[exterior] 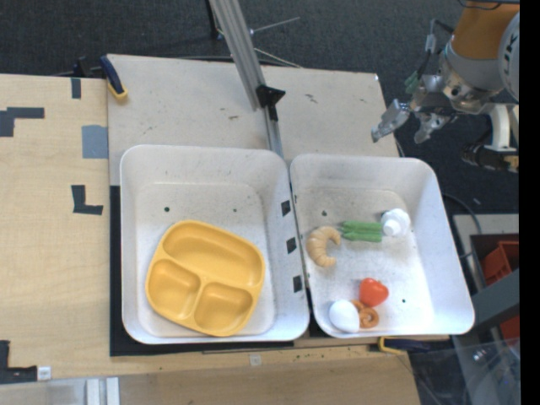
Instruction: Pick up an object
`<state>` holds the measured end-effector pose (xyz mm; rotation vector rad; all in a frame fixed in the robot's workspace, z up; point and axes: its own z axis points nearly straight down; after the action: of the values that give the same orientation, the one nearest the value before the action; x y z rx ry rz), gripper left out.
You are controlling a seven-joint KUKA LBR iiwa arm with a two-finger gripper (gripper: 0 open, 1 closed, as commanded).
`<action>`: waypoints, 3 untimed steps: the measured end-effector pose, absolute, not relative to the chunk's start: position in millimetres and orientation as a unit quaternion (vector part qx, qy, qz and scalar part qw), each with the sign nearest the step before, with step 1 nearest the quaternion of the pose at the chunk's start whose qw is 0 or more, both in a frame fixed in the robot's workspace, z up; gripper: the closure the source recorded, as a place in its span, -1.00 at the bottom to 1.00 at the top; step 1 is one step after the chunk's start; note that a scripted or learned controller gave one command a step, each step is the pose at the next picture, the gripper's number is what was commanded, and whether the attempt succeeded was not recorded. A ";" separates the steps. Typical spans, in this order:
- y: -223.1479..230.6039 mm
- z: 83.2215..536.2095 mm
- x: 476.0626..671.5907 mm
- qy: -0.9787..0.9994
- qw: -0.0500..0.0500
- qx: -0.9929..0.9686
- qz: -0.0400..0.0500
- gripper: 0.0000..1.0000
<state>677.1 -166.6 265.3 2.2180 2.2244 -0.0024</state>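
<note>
Grey gripper (411, 118) hangs open and empty at the upper right, and we think it could drop beside the toys and grab nothing.

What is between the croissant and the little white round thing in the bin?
A green vegetable-like toy lies between the croissant and the white round piece, seen in the camera view. It touches the white piece.

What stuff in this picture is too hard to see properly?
- The arm: the camera view's top and right edges cut off most of it.
- The gripper: small and blurred above the right bin, so its state is unclear.
- The little orange thing beside the white ball: too small to name.
- The green object: its right end is hidden by a white piece.
</note>
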 end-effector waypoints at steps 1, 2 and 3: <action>-166.8 265.3 677.1 0.708 0.000 0.706 -0.001 -1.00; -163.4 210.3 666.2 0.708 -0.002 0.706 -0.003 -1.00; -162.8 159.6 655.5 0.708 -0.002 0.706 -0.003 -1.00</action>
<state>655.5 -162.8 159.6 2.2221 2.2269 -0.0080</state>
